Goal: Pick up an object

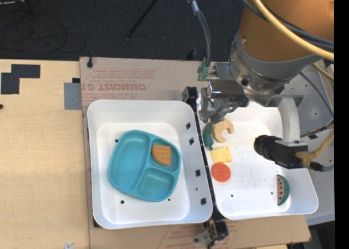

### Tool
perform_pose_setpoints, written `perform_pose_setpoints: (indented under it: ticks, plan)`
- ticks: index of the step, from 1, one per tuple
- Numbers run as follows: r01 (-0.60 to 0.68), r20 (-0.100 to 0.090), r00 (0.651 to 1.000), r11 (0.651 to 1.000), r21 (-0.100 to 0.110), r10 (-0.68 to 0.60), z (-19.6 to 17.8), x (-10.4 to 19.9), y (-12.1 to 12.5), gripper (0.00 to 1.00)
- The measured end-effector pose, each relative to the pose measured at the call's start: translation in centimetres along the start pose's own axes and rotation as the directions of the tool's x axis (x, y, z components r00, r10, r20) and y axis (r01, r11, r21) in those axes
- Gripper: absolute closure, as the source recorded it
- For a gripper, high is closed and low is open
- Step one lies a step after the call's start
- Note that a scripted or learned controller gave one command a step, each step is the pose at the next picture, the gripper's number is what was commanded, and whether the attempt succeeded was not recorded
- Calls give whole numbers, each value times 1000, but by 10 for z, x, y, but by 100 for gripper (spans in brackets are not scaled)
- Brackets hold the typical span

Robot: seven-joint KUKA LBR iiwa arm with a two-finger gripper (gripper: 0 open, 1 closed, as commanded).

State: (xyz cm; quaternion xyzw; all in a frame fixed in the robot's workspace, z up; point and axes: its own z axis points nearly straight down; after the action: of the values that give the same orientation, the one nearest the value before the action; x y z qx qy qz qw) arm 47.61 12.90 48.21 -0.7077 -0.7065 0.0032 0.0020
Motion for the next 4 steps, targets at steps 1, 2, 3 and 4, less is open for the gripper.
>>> perform_pose_setpoints:
  ticks: [1, 2, 3, 4]
  plan:
    - [3, -2, 1000, 1000, -9, -3, -58, -14, -1, 100]
    - [7, 4, 1000, 1000, 10, -7, 79, 39, -1, 100]
    - [3, -4, 1000, 1000, -15, -3, -37, 30, 0, 100]
    - [4, 6, 1000, 1000, 12, -4, 231, 79, -2, 100]
